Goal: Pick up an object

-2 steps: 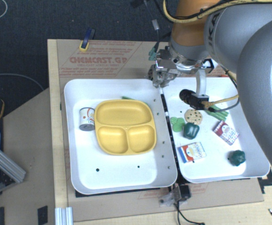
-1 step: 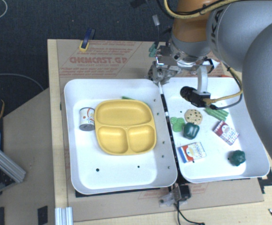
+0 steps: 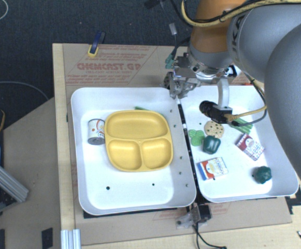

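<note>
My gripper (image 3: 178,87) hangs over the far end of the wall between the two white bins, with nothing visibly in it. In the left bin (image 3: 83,154) lie a yellow divided plate (image 3: 138,139) and a small can (image 3: 96,131) on its side, touching the plate's left rim. A green sliver (image 3: 141,108) peeks out behind the plate. The right bin (image 3: 243,191) holds a speckled cookie (image 3: 213,128), a light green piece (image 3: 196,137), a dark green pepper-like piece (image 3: 211,144), a red-white-blue packet (image 3: 213,168), a red and white packet (image 3: 250,147) and a dark green lump (image 3: 262,175).
The grey arm (image 3: 274,51) with its orange band (image 3: 217,9) covers the right bin's far right side. A cardboard sheet (image 3: 114,64) lies behind the bins with a blue-yellow clip (image 3: 95,44) on its edge. Bare white floor shows in the left bin's near half.
</note>
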{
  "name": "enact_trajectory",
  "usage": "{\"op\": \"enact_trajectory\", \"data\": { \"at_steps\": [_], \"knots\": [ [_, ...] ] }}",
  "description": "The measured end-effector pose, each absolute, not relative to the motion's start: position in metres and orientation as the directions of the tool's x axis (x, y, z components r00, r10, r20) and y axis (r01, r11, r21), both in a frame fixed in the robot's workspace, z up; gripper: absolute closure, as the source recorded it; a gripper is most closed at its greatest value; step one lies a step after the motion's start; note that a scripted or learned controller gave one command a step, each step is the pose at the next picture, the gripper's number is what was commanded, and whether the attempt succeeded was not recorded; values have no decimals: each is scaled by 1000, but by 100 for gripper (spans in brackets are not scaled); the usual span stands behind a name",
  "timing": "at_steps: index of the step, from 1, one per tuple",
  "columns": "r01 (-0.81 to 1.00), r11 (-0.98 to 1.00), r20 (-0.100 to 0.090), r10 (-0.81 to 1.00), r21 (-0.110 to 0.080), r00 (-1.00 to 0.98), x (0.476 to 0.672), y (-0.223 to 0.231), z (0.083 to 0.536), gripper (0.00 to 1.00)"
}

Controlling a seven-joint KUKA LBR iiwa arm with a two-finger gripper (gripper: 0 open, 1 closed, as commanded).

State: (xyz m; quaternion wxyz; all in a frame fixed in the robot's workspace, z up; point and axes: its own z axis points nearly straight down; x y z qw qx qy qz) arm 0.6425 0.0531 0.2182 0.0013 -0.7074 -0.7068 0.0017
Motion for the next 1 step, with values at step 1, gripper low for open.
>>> {"op": "enact_trajectory", "data": {
  "at_steps": [1],
  "knots": [
    [1000, 1, 0, 1000, 3, -1, 652, 56, 218, 100]
  ]
}}
